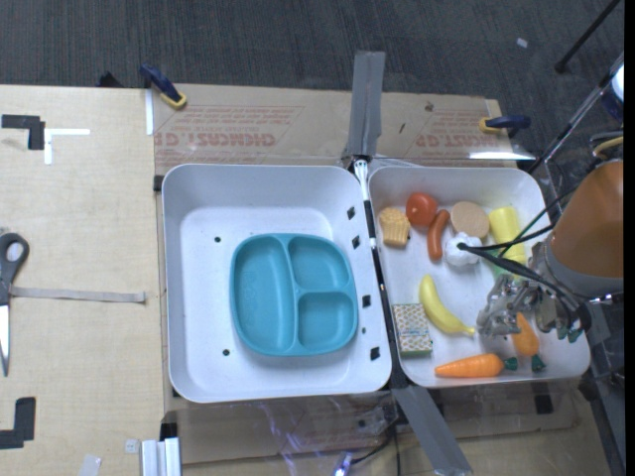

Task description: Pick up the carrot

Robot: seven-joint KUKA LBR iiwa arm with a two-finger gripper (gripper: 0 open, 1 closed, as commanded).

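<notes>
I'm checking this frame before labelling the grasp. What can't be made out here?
- Gripper: camera view, blurred metal tangle; finger state unreadable.
- Orange piece beside it: partly covered by the gripper; its identity and any contact unclear.
- Carrot: lies at the right bin's near wall, apart from the gripper.
- Arm: cut off by the right edge.

A single fixed camera looks down at a slant on my worktop from above, far enough back to take in both white bins: the left bin and right bin. I reach in from its right.
</notes>
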